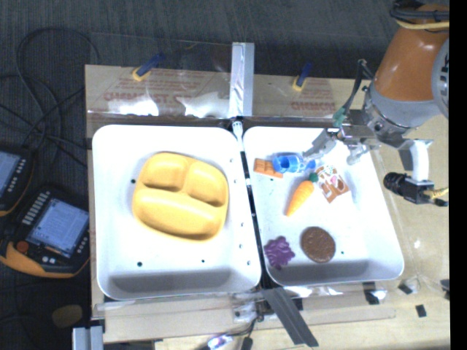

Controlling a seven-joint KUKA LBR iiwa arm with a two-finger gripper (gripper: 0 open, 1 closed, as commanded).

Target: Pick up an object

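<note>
two bins on bench [109, 79]. left bin [117, 268]: yellow tray [180, 194]. right bin [379, 254]: carrot [298, 195] at centre, blue toy [287, 162] at 11 o'clock, brown disc [318, 244] at 6, purple piece [279, 251] at 7. hand [337, 146] at 12 o'clock, fingers apart, gripping nothing.

Yellow tray [179, 194] in left bin [109, 268], carrot [298, 197] (orange) in right bin [379, 246]

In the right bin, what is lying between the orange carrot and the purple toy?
Nothing: in the camera view, bare white bin floor separates the carrot from the purple toy. The brown disc lies to the side of that stretch.
</note>
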